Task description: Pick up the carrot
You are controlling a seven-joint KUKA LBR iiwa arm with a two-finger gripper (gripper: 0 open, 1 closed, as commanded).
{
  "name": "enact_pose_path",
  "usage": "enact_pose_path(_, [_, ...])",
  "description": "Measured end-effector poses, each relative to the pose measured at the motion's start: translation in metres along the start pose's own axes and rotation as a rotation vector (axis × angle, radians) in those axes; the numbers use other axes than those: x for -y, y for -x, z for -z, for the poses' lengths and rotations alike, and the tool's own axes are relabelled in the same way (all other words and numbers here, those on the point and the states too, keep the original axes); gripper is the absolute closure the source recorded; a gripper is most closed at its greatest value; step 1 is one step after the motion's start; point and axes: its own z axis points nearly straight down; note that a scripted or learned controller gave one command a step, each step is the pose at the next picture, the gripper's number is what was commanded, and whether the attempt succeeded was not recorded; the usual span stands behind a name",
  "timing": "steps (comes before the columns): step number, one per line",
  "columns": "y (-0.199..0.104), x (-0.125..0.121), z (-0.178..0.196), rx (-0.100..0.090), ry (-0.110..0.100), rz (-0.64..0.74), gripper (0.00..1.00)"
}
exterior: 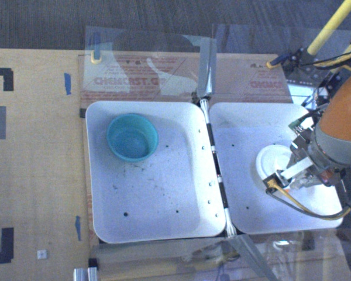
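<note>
My gripper (309, 158) hangs low over the right side of the right bin (245, 209), under the grey wrist with the orange band. It sits just above and to the right of a white round dish (271, 158) lying on that bin's floor. The arm covers the dish's right part and the bin floor beneath it.
A teal bowl (132, 136) stands upright in the far left corner of the left bin (158, 215). The metal divider (213, 168) separates the two bins. A clear panel (146, 69) stands behind them.
</note>
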Motion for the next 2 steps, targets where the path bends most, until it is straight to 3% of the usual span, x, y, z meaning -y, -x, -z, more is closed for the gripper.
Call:
enact_pose_path(1, [0.050, -0.075, -0.077, -0.002, -0.001, -0.059, 1.00])
enact_pose_path(2, [0.047, -0.073, -0.058, -0.003, 0.001, -0.284, 1.00])
